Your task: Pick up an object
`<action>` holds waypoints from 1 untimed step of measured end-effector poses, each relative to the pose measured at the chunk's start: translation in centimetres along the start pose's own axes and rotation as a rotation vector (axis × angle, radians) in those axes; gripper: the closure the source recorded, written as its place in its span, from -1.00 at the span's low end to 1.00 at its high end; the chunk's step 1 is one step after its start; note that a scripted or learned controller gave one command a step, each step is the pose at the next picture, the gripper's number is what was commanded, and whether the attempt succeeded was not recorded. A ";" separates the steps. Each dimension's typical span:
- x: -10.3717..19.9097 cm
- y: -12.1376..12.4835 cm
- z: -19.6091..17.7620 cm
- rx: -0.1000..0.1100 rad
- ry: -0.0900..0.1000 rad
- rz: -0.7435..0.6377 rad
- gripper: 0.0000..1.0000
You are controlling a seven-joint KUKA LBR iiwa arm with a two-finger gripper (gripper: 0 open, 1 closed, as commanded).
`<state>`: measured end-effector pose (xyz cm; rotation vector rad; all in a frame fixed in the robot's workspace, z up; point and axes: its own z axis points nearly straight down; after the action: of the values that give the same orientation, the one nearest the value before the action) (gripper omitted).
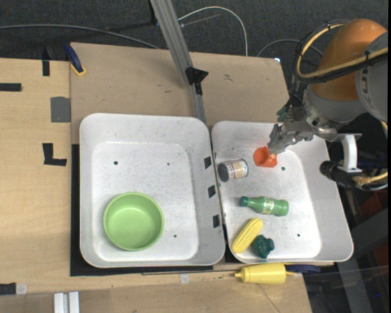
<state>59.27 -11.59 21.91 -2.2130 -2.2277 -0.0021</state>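
The arm enters from the right, its orange band above the wrist. The jaws (275,145) are lowered into the right bin (313,240), at the bin's upper middle. Their tips sit directly beside a small orange object (266,158); contact cannot be confirmed. Whether the jaws are spread or pressed together cannot be told from this view, and no item is visibly between them.

The right bin also contains:
- a small can (234,169) lying on its side, left of the orange object;
- a green bottle (266,205) lying flat at mid-bin;
- a yellow corn cob (246,234) near the front edge;
- a dark green item (262,246) touching the corn cob.

The left bin (94,135) holds a green bowl (133,221), upright, at its front left. A yellow bottle (263,274) lies on the table (26,194), just in front of the right bin.
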 end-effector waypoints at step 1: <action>4.8 -0.8 0.8 0.003 -0.001 0.001 1.00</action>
<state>58.43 -6.81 21.12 -2.2127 -2.2255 0.0024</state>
